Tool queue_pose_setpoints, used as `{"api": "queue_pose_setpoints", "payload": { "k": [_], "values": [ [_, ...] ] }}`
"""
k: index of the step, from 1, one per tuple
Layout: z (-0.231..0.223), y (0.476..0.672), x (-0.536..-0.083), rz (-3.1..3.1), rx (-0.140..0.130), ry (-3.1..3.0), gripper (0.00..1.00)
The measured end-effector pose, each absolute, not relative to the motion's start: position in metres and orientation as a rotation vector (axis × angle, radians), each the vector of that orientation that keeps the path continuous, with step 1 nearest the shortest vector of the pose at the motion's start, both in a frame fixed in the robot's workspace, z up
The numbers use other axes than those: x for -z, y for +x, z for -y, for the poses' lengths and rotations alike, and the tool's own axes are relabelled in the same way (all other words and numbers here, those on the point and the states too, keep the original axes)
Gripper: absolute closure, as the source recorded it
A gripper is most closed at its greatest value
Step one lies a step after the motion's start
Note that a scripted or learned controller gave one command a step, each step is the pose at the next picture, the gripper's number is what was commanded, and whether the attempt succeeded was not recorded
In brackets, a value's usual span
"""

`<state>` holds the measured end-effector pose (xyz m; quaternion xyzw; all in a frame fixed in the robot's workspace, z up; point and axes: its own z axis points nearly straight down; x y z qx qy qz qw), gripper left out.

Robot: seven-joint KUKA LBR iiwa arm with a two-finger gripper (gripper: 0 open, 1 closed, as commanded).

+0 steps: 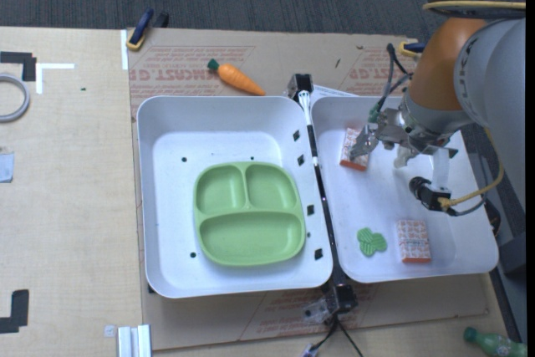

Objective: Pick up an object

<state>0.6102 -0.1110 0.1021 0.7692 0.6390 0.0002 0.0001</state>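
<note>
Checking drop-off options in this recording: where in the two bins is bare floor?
Left bin: bare strips around the green divided plate, widest along its far wall. Right bin: bare middle between green leaf toy, small box and packet; crowded under the gripper.

Red print on cardboard sheet (188,63) upside down, unreadable; carton (413,241) markings too small.

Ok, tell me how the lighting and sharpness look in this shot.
Camera view: even, soft light; faint shadows inside the left bin; mild sheen on the green plate; carrot fairly sharp; the arm near the lens looks softer, slightly blurred.
</note>
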Motion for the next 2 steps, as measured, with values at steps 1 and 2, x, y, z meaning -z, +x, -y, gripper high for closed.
{"api": "queue_pose_setpoints", "payload": {
  "k": [1,2],
  "values": [
    [0.094,0.623,-0.096,-2.021,-0.005,2.399,0.0],
    [0.093,0.623,-0.107,-2.02,-0.01,2.4,1.0]
  ]
}}
